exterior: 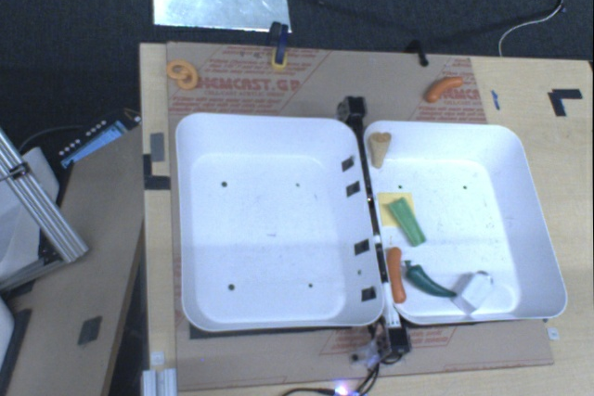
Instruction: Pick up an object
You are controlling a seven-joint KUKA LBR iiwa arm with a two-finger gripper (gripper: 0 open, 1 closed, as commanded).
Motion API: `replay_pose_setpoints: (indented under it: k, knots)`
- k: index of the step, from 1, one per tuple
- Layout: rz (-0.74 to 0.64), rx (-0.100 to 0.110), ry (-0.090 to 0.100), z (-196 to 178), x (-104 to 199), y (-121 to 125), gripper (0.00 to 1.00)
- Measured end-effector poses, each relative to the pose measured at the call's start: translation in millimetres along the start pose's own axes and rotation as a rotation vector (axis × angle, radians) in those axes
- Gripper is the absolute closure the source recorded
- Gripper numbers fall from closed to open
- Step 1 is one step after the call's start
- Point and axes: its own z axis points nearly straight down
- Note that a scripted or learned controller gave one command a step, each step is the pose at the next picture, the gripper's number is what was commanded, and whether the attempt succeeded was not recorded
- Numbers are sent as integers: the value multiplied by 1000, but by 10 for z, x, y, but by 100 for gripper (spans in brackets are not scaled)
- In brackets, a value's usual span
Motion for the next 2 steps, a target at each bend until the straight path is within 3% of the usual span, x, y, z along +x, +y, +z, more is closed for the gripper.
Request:
replay_pose_setpoints:
  k: [1,2]
  knots:
    - [-1,0,0,0,474,4,100]
    - [10,0,-3,0,13,-9,100]
